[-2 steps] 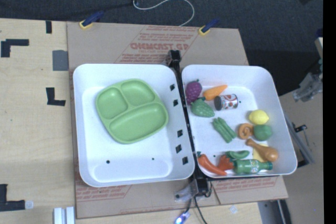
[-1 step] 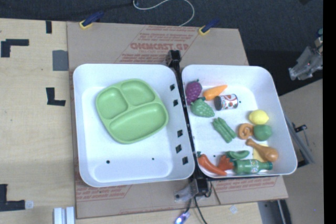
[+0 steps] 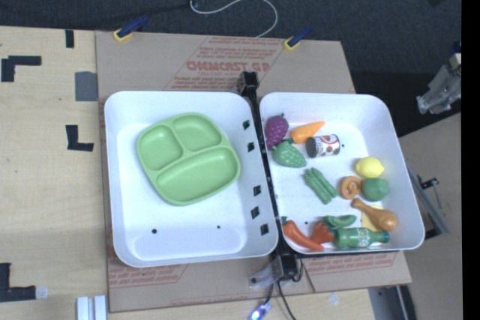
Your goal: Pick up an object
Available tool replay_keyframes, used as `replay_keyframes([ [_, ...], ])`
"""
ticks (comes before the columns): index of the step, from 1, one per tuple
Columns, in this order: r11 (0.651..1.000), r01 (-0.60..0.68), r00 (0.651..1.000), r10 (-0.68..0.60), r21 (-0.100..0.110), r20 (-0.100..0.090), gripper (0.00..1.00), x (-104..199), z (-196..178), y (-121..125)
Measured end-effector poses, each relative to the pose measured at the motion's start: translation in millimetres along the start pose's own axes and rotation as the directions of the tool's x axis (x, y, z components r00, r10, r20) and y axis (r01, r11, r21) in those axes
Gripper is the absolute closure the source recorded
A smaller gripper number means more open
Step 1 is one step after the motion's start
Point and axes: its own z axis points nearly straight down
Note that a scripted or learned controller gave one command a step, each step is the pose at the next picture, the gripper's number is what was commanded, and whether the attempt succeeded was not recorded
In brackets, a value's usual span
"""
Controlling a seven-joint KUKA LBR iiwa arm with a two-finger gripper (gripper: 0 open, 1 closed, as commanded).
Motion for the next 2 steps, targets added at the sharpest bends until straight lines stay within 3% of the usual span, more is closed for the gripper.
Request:
replay_keyframes([
  [2,1.0,0.0,1.0,0.0,0.0,0.002,1.0,0.0,-19.8,0.9],
])
